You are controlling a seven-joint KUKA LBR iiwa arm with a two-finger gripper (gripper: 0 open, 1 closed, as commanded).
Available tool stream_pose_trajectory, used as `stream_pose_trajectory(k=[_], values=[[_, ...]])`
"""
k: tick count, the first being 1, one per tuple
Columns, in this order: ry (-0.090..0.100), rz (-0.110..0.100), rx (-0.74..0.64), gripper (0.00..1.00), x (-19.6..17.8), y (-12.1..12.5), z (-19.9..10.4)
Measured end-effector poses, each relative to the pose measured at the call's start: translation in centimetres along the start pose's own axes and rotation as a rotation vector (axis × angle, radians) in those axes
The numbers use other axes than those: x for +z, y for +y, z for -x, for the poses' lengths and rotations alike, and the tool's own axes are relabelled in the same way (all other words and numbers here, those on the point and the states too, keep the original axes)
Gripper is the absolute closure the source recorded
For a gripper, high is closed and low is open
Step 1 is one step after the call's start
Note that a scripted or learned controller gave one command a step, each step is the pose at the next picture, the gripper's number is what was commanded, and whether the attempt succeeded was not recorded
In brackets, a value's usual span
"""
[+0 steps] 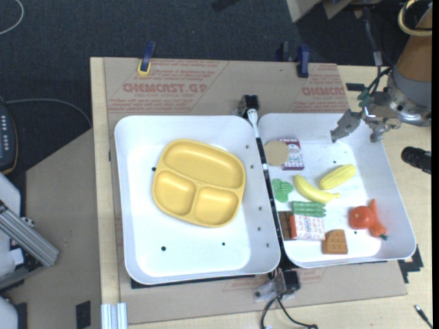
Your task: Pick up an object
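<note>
Above the far right corner of the right bin [391, 184], the gripper [359, 129] hangs with its two fingers spread apart and nothing between them. Toy food lies scattered within that bin: a corn cob [338, 177] nearest the gripper, a banana [312, 190] just beside it, then a green piece [309, 209], a waffle [335, 242] and a red pepper [363, 216] (toward the near edge). A yellow divided plate [197, 181] sits in the neighbouring left bin [137, 238].
</note>
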State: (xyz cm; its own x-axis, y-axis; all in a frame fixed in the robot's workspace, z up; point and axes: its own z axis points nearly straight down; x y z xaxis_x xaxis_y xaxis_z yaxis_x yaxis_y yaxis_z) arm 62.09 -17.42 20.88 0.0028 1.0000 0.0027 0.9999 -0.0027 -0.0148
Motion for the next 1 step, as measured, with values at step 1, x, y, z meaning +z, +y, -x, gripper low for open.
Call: stream_pose_trajectory(k=[1], values=[[-0.003,0.015,-0.003,0.0,-0.94,0.28,-0.06]])
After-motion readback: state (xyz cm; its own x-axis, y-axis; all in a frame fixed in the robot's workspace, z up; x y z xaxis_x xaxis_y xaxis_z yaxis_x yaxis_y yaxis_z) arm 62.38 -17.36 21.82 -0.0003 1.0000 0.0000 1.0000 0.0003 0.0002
